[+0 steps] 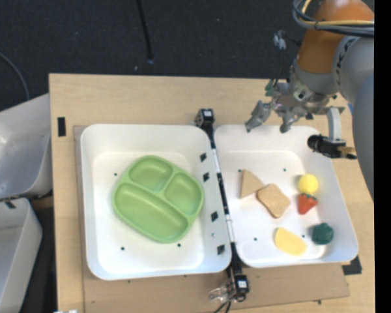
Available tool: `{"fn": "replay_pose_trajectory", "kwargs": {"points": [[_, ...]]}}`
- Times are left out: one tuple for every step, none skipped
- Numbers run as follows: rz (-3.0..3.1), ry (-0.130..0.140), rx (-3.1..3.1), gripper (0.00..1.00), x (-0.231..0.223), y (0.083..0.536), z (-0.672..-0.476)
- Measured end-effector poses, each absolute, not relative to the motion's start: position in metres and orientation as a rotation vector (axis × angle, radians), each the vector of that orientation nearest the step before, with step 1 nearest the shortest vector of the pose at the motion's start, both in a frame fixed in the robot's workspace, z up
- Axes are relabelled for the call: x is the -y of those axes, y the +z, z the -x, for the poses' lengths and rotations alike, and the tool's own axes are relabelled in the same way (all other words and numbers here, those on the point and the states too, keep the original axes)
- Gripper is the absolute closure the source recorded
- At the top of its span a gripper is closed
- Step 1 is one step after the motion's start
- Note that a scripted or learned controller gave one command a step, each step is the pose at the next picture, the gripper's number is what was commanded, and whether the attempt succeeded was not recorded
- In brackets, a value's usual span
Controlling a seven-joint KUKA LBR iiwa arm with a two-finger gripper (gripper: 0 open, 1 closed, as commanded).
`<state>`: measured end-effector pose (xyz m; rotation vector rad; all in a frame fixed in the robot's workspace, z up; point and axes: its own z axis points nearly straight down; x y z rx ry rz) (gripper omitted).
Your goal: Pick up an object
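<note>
One fixed camera above the bench (65, 103) — looking down aslant on both bins (91, 175).

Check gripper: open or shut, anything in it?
Open, holding nothing. The gripper shows two fingers spread apart with bare gap between, above the right bin's far edge.

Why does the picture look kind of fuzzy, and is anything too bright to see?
In the camera view everything is a little soft, so the small toy foods lack detail; the white bins look washed out by bright light; the hand is blurry; the floor behind the bench is dark.
</note>
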<state>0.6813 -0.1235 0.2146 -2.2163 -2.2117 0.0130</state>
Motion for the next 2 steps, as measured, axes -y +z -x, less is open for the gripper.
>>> {"fn": "replay_pose_trajectory", "kwargs": {"points": [[2.221, -0.003, 2.223, 0.00, 0.123, 0.224, -0.684], [2.223, 0.005, 2.220, 0.00, 0.124, 0.181, -0.678]]}}
